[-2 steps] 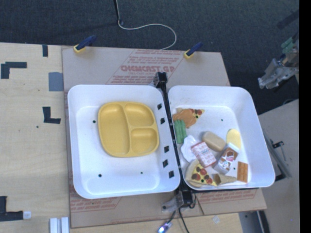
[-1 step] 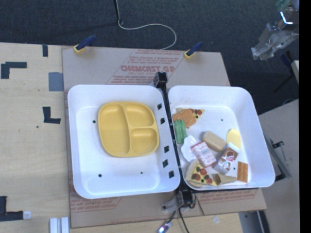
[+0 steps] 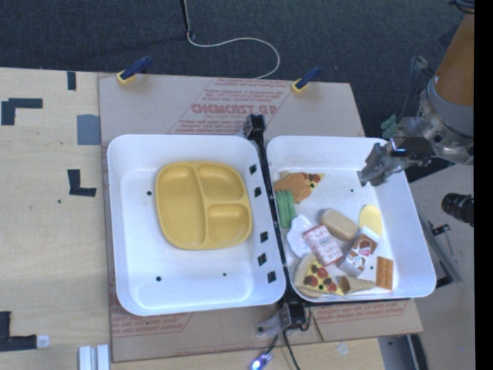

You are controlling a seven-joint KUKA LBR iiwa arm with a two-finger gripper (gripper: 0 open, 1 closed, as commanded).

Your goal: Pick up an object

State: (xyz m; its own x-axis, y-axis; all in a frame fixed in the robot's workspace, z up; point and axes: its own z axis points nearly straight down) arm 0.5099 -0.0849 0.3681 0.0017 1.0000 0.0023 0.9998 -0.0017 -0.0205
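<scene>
The right bin (image 3: 400, 206) holds several toy food pieces: a pizza slice (image 3: 299, 183) at the back, a green piece (image 3: 286, 208), a tan bread roll (image 3: 340, 224), a pale yellow piece (image 3: 371, 220), a red-and-white packet (image 3: 323, 243), another pizza slice (image 3: 317, 276) at the front and an orange cracker (image 3: 384, 272). My gripper (image 3: 377, 168) hangs above the bin's back right part, over bare white floor, apart from every piece. Nothing shows between its fingers.
The left bin (image 3: 131, 230) holds a yellow divided plate (image 3: 204, 204). A black divider (image 3: 262, 199) joins the two bins. Blue-and-yellow clamps (image 3: 135, 68) (image 3: 306, 78) pin the cardboard sheet at the back. A white cable (image 3: 231, 41) loops behind.
</scene>
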